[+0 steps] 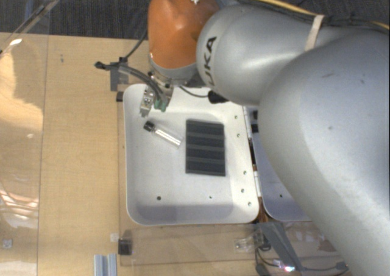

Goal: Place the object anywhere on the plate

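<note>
A small clear tube with a black cap [162,133] lies flat on the floor of the left white bin [183,208], in its upper left part. To its right lies a dark ribbed rectangular plate [205,147], apart from the tube. My gripper [148,103] hangs over the bin's upper left corner, just above and slightly left of the tube's capped end. The orange wrist band and the grey arm hide the bin's top edge.
The second white bin [274,201] shows as a strip at the right, mostly under the arm. A wooden bench top [67,147] stretches to the left. A small black block [125,246] sits below the left bin's front corner.
</note>
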Available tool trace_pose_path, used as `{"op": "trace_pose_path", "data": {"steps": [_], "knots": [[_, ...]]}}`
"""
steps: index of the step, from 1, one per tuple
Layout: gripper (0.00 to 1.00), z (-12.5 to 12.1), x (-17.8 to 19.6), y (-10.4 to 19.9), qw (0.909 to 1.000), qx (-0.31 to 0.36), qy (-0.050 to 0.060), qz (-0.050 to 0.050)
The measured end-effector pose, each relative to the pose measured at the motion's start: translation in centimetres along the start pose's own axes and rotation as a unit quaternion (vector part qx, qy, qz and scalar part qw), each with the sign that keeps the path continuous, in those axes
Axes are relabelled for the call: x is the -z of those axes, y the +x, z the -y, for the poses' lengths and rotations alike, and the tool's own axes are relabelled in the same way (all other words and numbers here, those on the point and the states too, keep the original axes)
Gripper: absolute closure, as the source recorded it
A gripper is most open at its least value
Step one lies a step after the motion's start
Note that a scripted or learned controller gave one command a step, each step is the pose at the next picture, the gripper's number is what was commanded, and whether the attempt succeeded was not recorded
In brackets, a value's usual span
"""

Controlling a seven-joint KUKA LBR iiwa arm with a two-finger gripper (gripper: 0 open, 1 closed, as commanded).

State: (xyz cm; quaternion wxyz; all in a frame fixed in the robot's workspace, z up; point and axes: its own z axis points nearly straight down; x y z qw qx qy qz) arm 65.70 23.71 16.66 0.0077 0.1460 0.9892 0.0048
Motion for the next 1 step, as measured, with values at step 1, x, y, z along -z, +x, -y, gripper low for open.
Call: {"op": "trace_pose_path", "data": {"steps": [1], "knots": [[1.00,2.97,-4.63,9.26,0.9789,0.204,0.002,-0.005]]}}
